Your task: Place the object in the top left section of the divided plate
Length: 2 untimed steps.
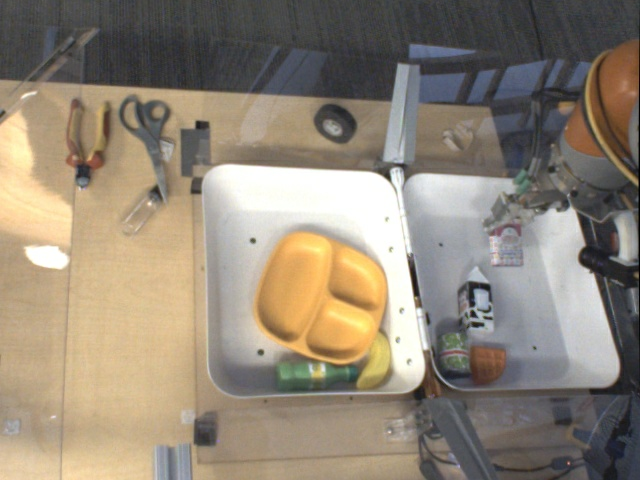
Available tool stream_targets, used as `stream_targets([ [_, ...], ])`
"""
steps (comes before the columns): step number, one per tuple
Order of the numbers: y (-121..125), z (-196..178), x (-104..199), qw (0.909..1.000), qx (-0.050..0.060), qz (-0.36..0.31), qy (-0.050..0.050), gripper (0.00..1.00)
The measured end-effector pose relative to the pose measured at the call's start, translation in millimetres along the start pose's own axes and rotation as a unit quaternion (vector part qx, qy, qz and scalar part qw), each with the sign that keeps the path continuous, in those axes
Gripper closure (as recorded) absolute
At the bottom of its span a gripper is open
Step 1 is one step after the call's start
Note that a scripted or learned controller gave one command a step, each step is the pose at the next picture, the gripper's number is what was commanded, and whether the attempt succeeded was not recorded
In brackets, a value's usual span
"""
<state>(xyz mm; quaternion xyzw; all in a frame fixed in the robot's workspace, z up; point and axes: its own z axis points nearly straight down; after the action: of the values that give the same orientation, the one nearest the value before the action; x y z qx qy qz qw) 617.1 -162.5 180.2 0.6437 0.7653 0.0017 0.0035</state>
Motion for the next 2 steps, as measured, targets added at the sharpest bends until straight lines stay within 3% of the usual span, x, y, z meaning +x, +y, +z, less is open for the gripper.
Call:
stream_targets([
  [1,-17,-6,96,1.0,0.0,0.009,0.001,1.0],
  [2,-36,-10,139,0.9854,0.0,-0.17,0.001,1.0],
])
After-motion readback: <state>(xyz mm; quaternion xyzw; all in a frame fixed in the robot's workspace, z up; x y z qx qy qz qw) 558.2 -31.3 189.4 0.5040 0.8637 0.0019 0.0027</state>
